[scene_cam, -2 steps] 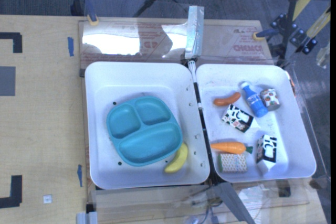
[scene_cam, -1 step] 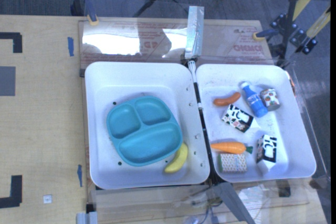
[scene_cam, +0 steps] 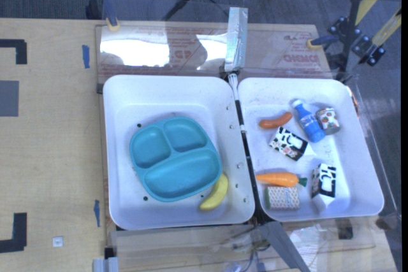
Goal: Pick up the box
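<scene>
Plate of teal divided plastic (scene_cam: 175,159) and yellow toy banana (scene_cam: 215,194) in left white bin (scene_cam: 121,95). In right white bin (scene_cam: 366,191), small black-and-white printed cardboard box (scene_cam: 288,143), just beside blue plastic bottle (scene_cam: 308,121). Likely risks: nudging bottle, or grabbing similar black-and-white carton (scene_cam: 325,183). Gripper opening and load impossible to tell.

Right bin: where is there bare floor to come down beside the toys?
In the right bin, bare floor lies along the far wall above the sausage and bottle, and right of the milk carton. The carrot and the box crowd the near left corner.
</scene>
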Available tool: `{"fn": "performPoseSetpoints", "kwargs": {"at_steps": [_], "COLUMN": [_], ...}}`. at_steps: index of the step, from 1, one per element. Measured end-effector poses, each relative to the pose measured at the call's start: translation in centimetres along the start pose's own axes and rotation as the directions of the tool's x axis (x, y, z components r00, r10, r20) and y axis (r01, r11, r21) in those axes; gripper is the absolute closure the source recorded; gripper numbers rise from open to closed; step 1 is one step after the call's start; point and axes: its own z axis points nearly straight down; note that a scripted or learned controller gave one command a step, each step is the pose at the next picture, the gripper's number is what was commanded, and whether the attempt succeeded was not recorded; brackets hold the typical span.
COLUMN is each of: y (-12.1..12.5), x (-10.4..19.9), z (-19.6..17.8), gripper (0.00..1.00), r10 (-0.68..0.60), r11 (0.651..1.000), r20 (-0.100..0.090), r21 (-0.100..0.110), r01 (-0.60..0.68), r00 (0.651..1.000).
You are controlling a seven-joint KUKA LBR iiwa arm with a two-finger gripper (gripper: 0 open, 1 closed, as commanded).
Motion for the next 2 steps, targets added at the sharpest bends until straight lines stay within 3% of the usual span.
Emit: {"fn": "performPoseSetpoints", "kwargs": {"at_steps": [2], "y": [-0.02], "x": [0.0], "z": [0.01], "gripper": [1.0], "r10": [-0.181], "r11": [0.984], "r20": [0.0], "r21": [-0.001], "r01": [0.181], "r00": [0.984]}}
